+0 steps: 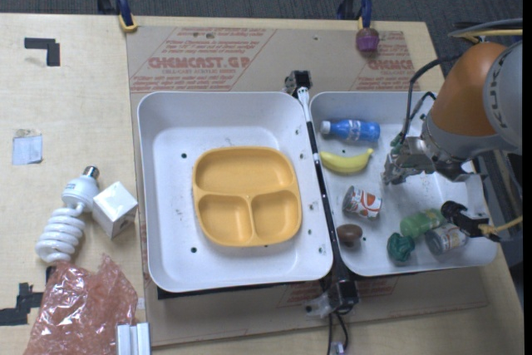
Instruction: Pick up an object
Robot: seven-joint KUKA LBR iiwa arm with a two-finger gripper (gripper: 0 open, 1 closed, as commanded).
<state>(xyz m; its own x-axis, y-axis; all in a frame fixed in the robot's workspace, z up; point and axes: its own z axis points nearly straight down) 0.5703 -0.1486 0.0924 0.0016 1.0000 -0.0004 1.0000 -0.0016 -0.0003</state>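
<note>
The right bin (391,262) holds a blue bottle (350,130), a yellow banana (346,161), a small red and white can (362,203), a brown ball-like object (349,234), a green toy (412,233) and a small jar (447,239). My gripper (399,166) hangs low over the middle of this bin, just right of the banana and above the can. I see nothing between its fingers.
The left bin (166,253) holds a yellow divided tray (247,195). On the bench to the left lie a spiral light bulb (66,220), a white cube (115,208) and a pink plastic bag (79,308). A cable runs along the right bin's right side.
</note>
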